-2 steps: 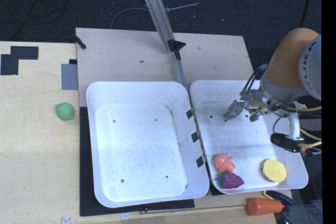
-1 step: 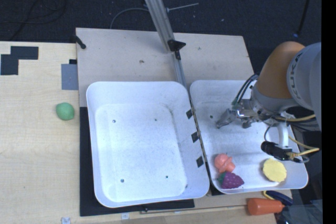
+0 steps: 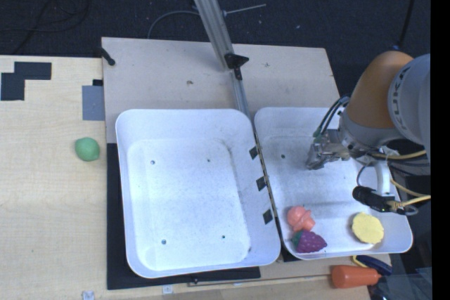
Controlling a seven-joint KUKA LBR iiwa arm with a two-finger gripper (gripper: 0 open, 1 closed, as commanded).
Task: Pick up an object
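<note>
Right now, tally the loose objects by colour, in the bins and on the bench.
Green: 1, ball on the bench, left of the bins
Pink-orange: 1, toy in the right bin
Purple: 1, grapes in the right bin
Yellow: 1, piece in the right bin
Orange: 1, piece below the right bin
Total: 5
</note>
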